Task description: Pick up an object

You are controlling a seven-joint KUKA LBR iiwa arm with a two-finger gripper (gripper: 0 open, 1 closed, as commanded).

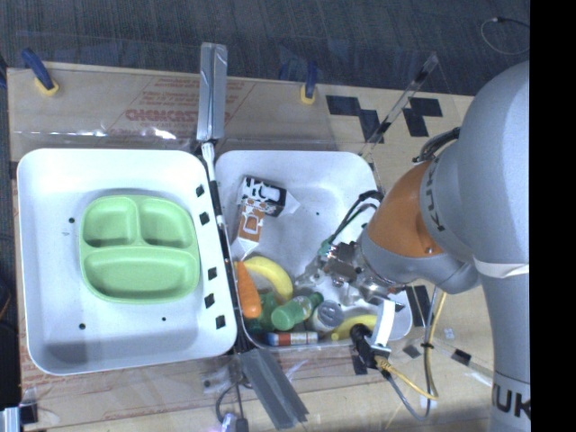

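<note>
1. Position. My gripper [345,282] was low in the right bin [306,165], over the clutter packed along its near wall. Its body and cabling covered the tips, so I could not tell whether it was spread or closed, and I saw nothing held in it.

2. Candidate. The nearest object was the green bottle [292,313]. It lay just beside the gripper, toward the view's left and a little nearer the bin's front wall.

3. Axis. The bottle lay on its side. Its long axis ran on a slant, from lower left to upper right in the view, and the upper-right end pointed toward my gripper. I could not tell which end was the cap.

4. Neighbours. The banana [268,273] curved just behind the bottle, and an orange piece [248,292] stood close on its left against the bin's left wall. A pen [292,337] lay along the front wall, just beside the bottle. A yellow item [355,324] sat below my gripper.

5. Judgement. A grasp would likely need a short shift leftward, with the closing line set across the bottle's slant axis. The tight packing risked catching the banana as well.

6. The left bin [36,268] held only a green tray [139,246], well apart from me.
</note>
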